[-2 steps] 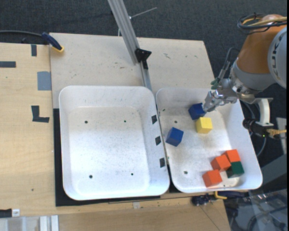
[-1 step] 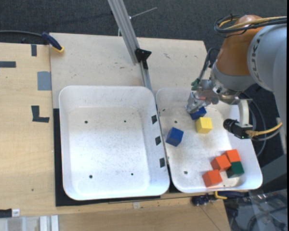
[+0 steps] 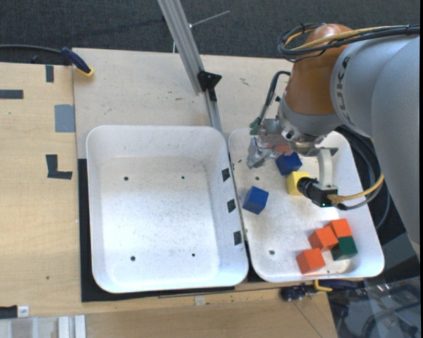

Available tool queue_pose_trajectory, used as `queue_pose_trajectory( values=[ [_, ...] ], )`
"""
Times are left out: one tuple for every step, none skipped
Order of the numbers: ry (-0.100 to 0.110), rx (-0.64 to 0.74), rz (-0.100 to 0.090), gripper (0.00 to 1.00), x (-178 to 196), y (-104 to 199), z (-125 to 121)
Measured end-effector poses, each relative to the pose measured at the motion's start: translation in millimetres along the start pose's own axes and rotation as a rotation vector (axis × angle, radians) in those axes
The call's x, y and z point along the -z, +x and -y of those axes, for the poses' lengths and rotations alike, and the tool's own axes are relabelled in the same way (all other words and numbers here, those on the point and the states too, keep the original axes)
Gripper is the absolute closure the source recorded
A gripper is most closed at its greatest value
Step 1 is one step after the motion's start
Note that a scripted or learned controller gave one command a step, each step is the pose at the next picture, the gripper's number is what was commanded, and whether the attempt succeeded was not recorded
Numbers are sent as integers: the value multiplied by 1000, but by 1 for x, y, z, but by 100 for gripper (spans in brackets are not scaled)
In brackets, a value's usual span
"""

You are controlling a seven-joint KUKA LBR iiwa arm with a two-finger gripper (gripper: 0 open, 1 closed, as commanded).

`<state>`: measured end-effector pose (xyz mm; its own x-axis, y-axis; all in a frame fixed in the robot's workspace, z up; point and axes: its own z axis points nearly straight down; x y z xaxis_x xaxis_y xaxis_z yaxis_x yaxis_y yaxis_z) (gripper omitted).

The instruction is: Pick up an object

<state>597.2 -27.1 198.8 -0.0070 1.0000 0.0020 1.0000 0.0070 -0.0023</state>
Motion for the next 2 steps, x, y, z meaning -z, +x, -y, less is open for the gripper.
queue_pose_trajectory(
  values=[
    [0, 0, 0, 100, -3, 54, 6],
    [0, 1, 0, 100, -4, 108, 11]
  ],
)
